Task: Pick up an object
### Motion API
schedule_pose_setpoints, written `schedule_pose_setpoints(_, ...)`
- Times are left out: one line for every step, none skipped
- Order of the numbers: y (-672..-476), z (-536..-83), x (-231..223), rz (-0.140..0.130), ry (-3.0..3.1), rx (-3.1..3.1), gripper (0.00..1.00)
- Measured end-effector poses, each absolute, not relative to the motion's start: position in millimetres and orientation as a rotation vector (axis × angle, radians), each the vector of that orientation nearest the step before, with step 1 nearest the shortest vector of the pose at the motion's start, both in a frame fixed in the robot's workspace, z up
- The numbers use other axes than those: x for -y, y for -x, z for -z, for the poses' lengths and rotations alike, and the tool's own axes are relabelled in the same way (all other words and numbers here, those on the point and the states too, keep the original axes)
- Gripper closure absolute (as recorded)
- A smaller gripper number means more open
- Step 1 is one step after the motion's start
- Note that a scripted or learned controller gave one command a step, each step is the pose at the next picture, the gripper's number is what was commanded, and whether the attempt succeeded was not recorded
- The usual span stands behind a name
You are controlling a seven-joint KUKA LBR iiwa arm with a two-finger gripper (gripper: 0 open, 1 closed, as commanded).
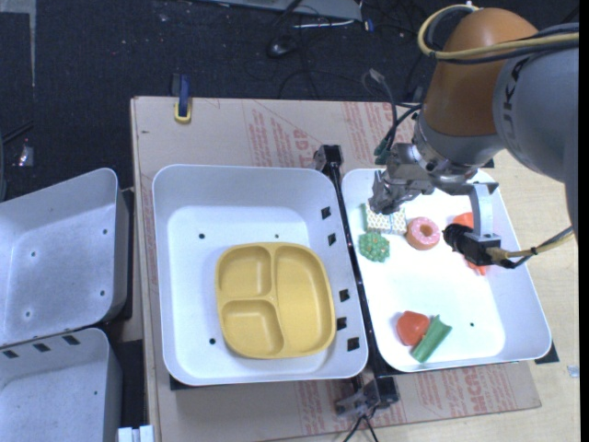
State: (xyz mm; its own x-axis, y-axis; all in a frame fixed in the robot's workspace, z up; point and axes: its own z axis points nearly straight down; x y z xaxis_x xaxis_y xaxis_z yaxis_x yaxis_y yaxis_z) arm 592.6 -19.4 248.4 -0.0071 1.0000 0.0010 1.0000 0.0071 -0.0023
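The grey arm reaches in from the right, its orange band high above the right bin, wrist bent downward. The gripper hangs low over that bin's upper left corner, just above a white patterned block and a green bumpy toy. Whether it is spread or pressed together cannot be told. A pink donut lies just beside it.

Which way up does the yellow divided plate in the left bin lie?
Right way up: the yellow plate lies flat in the left bin, its three compartments facing up.
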Motion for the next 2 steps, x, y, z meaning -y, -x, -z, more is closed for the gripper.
schedule_pose_setpoints(-600.8, -251, -26, 0.003, 2.213, 2.23, 1.0)
schedule_pose_setpoints(-609.6, -255, -78, 0.004, 2.213, 2.231, 1.0)
